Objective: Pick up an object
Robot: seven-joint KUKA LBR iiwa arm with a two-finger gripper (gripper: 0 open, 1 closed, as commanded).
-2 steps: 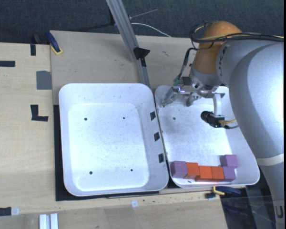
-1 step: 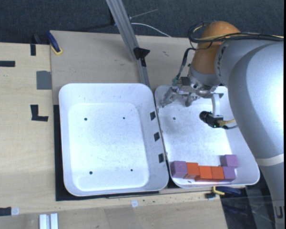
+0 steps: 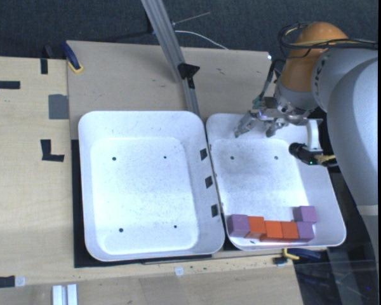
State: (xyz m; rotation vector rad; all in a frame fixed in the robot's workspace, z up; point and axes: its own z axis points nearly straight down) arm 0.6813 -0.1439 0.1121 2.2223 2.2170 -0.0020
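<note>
Several blocks lie in a row along the near wall of the right bin (image 3: 317, 183): a purple block (image 3: 239, 223), an orange block (image 3: 256, 226), another orange block (image 3: 283, 230), and two purple blocks (image 3: 305, 214) stacked at the right end. My gripper (image 3: 257, 129) hangs over the far edge of the right bin, well away from the blocks. Its two fingers (image 3: 243, 128) are spread apart with nothing between them, so it is open.
The left bin (image 3: 92, 189) sits beside the right one, with black clips along their shared edge. A slanted metal rail (image 3: 168, 37) crosses the bench behind the bins. The bulky grey arm (image 3: 355, 126) covers the right side.
</note>
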